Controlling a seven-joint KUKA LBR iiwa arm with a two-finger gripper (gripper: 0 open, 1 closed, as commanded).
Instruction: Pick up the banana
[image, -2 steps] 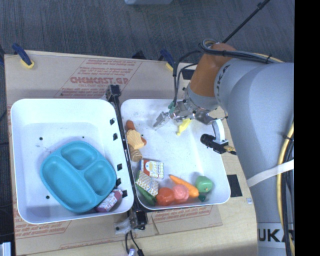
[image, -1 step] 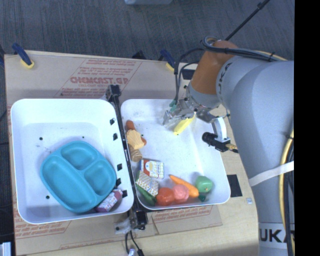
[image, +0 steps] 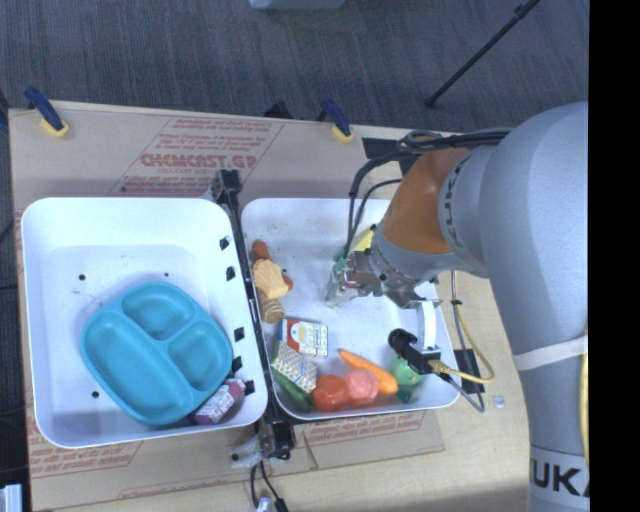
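One pale yellow piece, likely the banana (image: 268, 285), lies mid-frame against the right bin's (image: 300, 212) left wall. The gripper (image: 343, 281) hangs to its right, apart, seemingly lining up; whether it's clenched or released I cannot tell. A carrot (image: 368, 368) sits lower right

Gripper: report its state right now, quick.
Gripper: cannot be told. It sits low in the right bin, above the toy food, with nothing visibly in it.
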